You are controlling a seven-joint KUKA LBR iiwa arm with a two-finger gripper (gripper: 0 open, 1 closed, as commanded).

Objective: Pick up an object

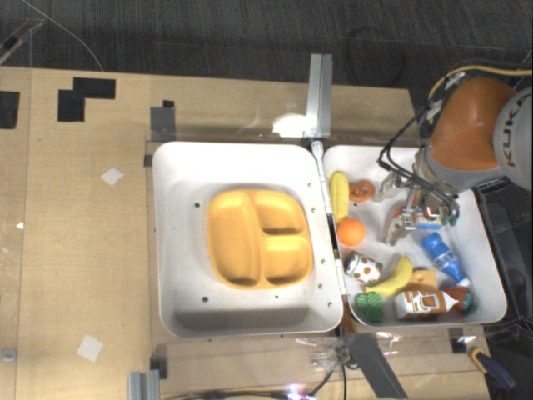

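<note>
My gripper hangs over the right bin, below the arm's orange band. It is open, with nothing between its fingers. Just to its right and below lies a blue bottle. An orange ball sits to the gripper's left, and a yellow corn cob lies along the bin's left wall. A small brown ring-shaped item rests near the top. A banana, a small can, a green broccoli piece and a brown carton crowd the near end.
The left bin holds a yellow divided tray in its middle. A metal post stands at the far edge between the bins. Wooden bench spreads to the left.
</note>
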